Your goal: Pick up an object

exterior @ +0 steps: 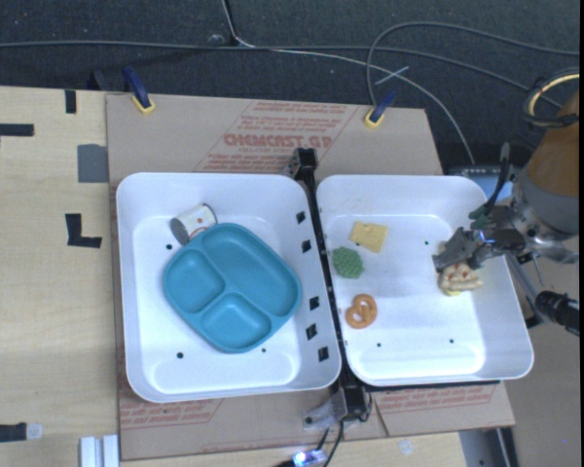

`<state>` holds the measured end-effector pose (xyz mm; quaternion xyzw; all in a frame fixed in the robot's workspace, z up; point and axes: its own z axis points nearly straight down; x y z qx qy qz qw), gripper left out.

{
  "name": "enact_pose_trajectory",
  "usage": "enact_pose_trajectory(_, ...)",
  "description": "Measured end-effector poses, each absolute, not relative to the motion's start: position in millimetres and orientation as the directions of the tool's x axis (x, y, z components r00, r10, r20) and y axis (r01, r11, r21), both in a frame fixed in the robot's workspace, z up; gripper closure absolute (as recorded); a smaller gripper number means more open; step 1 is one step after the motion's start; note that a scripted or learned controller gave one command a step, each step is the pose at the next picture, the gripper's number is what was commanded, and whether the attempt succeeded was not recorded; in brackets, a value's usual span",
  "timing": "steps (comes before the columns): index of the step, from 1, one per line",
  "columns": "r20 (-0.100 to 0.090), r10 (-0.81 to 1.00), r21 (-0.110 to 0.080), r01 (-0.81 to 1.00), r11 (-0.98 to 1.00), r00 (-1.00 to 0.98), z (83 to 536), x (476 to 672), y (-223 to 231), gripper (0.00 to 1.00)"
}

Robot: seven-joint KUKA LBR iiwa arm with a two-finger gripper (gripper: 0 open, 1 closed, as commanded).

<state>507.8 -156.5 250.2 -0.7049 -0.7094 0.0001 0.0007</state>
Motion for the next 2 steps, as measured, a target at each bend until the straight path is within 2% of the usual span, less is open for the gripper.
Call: enact_pose_trajectory(2,0.002,1.0,-0.001,1.0,0.008,-0.008,246.3,514.8,-50.5,1.0)
